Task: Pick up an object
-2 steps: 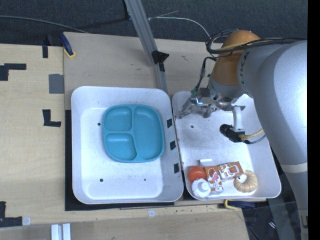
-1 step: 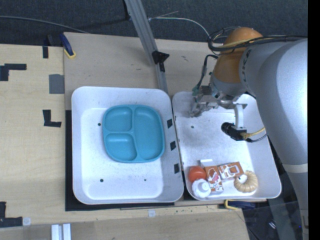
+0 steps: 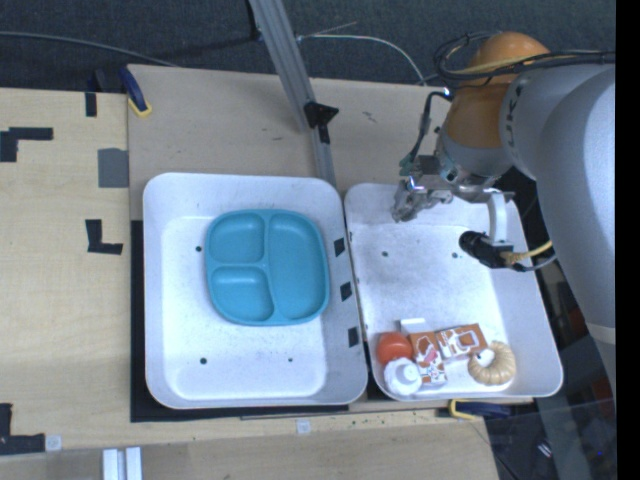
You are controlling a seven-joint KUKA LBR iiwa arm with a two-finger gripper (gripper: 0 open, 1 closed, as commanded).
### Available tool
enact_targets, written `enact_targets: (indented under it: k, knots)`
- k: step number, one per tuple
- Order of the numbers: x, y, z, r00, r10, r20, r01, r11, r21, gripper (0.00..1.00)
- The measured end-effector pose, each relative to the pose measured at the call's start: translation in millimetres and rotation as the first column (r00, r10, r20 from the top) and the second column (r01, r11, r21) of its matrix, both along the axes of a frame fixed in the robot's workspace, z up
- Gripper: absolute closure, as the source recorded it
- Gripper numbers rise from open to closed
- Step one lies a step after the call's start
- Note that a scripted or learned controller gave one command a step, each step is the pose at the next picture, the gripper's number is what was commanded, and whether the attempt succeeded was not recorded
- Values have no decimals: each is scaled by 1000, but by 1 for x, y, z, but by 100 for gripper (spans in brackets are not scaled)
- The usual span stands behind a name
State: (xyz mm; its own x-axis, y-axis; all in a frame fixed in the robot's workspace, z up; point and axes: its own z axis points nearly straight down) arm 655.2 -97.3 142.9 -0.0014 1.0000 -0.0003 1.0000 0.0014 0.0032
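I see the gripper [image 3: 408,206] at the far rim of the right bin [image 3: 445,273]; I cannot tell its grip state. The objects lie well apart from it, in the near corner: an orange-and-white bottle [image 3: 397,360], a printed packet [image 3: 446,350], a doughnut-shaped toy [image 3: 493,363].

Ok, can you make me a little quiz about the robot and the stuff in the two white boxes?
1. True or false: the blue tray lies in the left bin.
2. Which bin holds the small heap of objects? A) left B) right
3. Fill in: the gripper is over the ____ corner of the right bin, far or near?

Key: 1 true. 2 B; the heap sits along the near edge. 3 far; it is well away from the heap.
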Motion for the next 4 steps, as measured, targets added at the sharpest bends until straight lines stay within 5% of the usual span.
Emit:
enact_targets:
  k: [2, 4]
  knots:
    - [-2, 3, 97, 1000, 0, 2, 0, 1000, 0, 100]
    - [-6, 102, 95, 1000, 5, -5, -5, 1000, 1, 100]
